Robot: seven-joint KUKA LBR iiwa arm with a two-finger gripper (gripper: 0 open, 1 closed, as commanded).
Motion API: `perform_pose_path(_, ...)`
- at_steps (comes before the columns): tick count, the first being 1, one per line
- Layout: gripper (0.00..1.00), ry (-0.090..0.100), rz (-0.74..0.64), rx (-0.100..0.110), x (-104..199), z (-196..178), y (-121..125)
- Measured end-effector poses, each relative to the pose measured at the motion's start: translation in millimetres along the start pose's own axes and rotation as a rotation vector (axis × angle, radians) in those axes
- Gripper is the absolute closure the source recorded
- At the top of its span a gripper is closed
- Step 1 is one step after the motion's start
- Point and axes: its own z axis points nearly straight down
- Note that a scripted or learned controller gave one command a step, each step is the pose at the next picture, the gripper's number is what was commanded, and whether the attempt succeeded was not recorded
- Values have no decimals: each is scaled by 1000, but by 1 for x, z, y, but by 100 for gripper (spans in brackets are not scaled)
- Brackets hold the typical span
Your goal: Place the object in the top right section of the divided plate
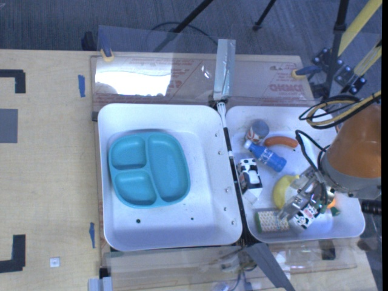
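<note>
fingers: state unclear, low in right bin | yellow object just beside them: looks light, rounded, maybe slippery; pinch its middle | divided plate: well apart

We see a robot laboratory, not a home. The wooden bench carries black corner marks and blue tape pieces. A clear plastic screen stands behind two white bins. Tripod legs stand on grey carpet, and cables hang near the orange-banded arm.
</note>
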Motion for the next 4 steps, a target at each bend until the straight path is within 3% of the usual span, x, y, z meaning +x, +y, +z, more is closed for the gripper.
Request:
perform_pose_path(1, 0, 10, -233, 8, 22, -42, 27)
perform_pose_path(2, 0, 15, -736, 5, 34, -41, 33)
perform_pose_path(3, 0, 12, -1242, 0, 1, -37, 55)
perform_pose_path(4, 0, -11, -1547, 6, 1, -18, 44)
